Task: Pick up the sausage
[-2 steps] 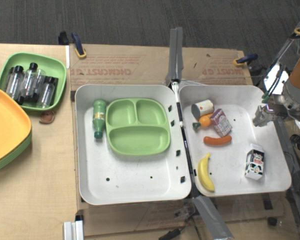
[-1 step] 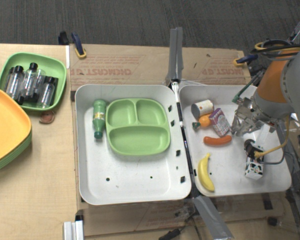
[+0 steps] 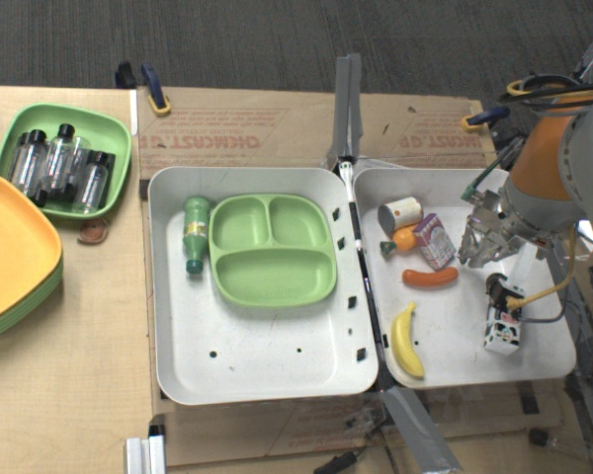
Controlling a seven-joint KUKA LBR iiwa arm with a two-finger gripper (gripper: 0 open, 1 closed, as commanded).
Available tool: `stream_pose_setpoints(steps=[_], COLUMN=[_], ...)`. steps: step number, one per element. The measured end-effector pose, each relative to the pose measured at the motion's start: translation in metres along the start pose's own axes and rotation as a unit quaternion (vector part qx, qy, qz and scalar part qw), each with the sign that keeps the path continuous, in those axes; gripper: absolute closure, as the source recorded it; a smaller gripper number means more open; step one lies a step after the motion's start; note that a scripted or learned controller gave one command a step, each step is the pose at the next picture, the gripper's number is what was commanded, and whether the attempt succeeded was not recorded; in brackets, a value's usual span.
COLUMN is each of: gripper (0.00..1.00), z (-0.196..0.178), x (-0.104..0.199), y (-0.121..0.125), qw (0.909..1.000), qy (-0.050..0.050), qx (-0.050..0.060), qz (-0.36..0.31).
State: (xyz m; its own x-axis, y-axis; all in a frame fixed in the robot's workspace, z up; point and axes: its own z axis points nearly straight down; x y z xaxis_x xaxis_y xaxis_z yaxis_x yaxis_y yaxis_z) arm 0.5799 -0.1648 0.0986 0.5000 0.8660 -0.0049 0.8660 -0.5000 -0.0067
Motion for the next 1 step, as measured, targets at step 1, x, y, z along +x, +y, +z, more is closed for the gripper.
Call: stream_pose_setpoints(steps=[1], gripper=[1.0], z=[0.0076], x=[-0.0434], y=[-0.0443], qw=[0.9971], qy=[0.002], qx=[-0.002], qz=[-0.076])
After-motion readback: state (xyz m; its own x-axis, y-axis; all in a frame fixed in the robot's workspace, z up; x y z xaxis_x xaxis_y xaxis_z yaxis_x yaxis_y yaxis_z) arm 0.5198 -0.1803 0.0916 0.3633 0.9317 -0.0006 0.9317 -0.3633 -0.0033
